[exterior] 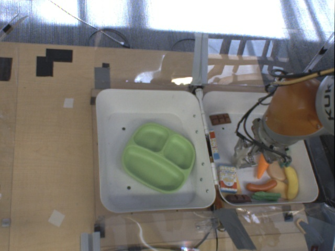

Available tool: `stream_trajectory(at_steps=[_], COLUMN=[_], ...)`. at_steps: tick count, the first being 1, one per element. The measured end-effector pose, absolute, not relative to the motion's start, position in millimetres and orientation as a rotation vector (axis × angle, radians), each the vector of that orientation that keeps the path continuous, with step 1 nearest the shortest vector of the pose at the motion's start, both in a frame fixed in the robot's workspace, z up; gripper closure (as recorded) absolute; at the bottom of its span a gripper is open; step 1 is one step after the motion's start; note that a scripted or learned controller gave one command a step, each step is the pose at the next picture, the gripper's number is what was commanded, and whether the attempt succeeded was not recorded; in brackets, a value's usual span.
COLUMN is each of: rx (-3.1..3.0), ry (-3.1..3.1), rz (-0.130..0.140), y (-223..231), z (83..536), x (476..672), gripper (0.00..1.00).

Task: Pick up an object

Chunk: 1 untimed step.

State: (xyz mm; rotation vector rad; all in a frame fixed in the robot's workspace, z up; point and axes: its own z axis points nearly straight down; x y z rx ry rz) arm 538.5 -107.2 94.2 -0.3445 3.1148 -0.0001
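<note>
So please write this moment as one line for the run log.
task: pick up an object | gripper: low in right bin, beside carrot | holding: cannot tell | left bin: green divided plate

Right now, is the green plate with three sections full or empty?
Empty. The green three-section plastic plate shows bare green in every section.

Light wooden bench [47, 156], black floor squares [52, 60], bright glare
</note>
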Motion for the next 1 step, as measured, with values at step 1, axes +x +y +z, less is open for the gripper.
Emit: stream_trajectory(at_steps=[1], rx=[-0.713], ry=[3.032], rz=[-0.015], y=[-99.9], z=[92.9], x=[526.2], gripper=[1.00])
